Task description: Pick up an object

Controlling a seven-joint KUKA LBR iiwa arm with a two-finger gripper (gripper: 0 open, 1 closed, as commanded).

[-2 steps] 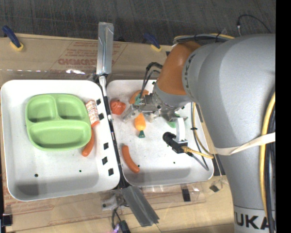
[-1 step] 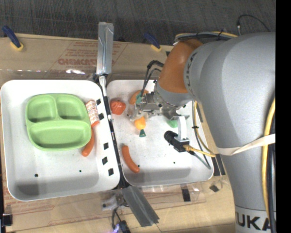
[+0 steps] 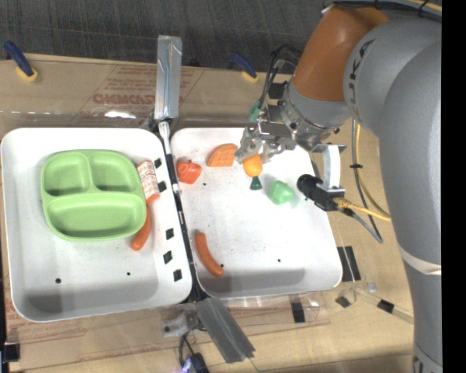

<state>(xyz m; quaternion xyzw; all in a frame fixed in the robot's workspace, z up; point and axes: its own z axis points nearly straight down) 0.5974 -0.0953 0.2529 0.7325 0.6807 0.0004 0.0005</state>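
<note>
Gripper [image 3: 254, 152] over right bin [image 3: 311, 274], fingers closed on orange ball [image 3: 252, 165]. Close by: orange wedge [image 3: 222, 156], green lump [image 3: 280, 193], red piece [image 3: 189, 172].

Fixed overhead camera, slanted down, both bins [image 3: 85, 301] framed, arm [image 3: 388, 92] entering right

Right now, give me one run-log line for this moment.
arm: over right bin | gripper: at orange-yellow toy, hold unconfirmed | nearby: green piece, orange wedge | left bin: green tray

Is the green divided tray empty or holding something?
Empty: the green divided tray in the left bin shows bare compartments; nearby toys lie outside its rim.
</note>
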